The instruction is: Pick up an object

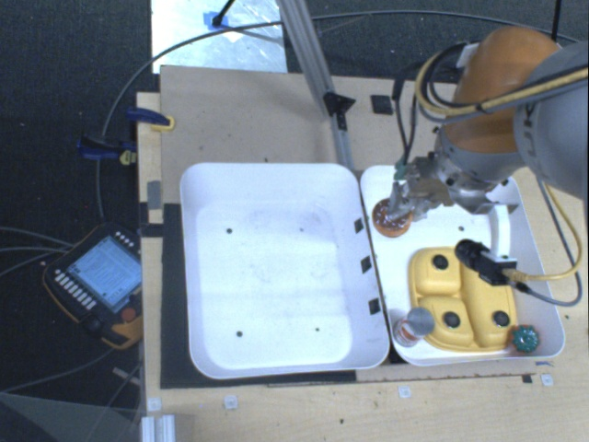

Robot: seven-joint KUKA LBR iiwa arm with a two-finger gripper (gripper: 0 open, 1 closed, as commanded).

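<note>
Gripper [398, 212] low in right shallow white plastic bin [543, 274], over small round brown object [391, 224] at bin's upper-left corner; finger state impossible to tell, tips blurred against object. Large yellow moulded plastic block [457, 300] nearby, partly hidden by black fitting [479, 260]. No legible writing.

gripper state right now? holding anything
gripper: low in the right bin, right over the small brown round thing; cannot be told whether it is open, closed or holding it.
</note>
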